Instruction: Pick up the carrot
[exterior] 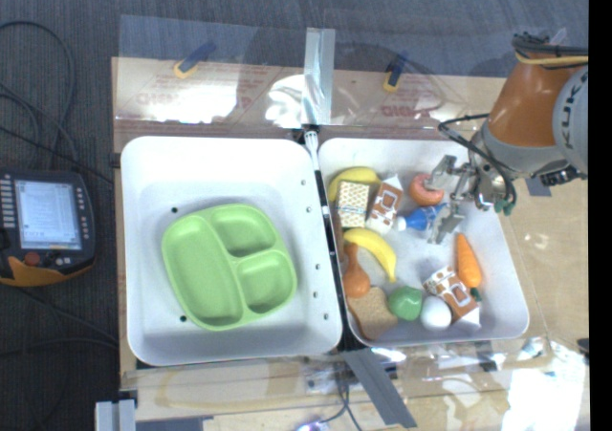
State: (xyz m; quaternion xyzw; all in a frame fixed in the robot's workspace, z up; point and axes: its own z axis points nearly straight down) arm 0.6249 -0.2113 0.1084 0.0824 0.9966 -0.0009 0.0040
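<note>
Counter [191, 95] with two bins | hand [453, 202] open, empty, just above carrot [467, 261] | advise: descend, straddle carrot crosswise, close mid-body.

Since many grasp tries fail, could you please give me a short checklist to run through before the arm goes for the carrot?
1. Carrot in view, right bin: ok.
2. Carrot's upper side uncovered: ok.
3. Gripper over the carrot: not ok; it sits up and left of it, near the blue item.
4. Gripper free of objects: cannot tell.
5. Room beside the carrot: not ok; small carton crowds its lower end.
6. Green tray out of the path, left bin: ok.
</note>
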